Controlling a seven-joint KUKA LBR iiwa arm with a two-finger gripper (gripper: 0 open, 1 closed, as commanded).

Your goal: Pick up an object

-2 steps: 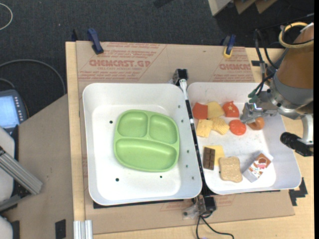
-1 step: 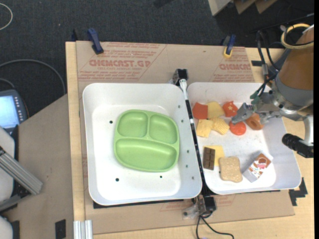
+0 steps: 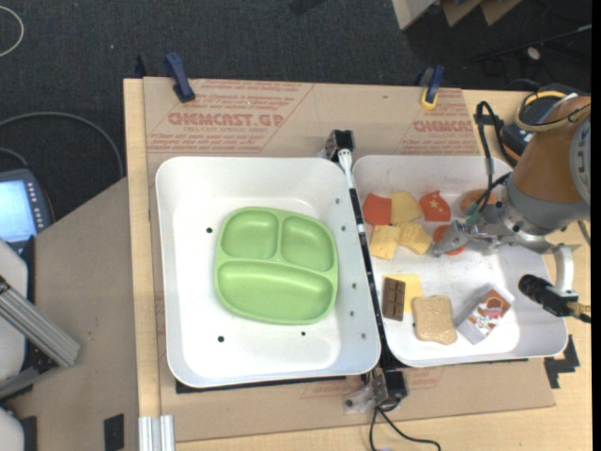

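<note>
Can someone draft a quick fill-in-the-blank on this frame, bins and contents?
1. The green divided plate lies in the ____ bin as the camera sees it.
2. The green plate has ____ compartments.
3. The slice of toast lies in the right bin between the chocolate bar and the small ____.
4. The gripper hovers over the ____ bin.

Missing words: left; three; carton; right
</note>
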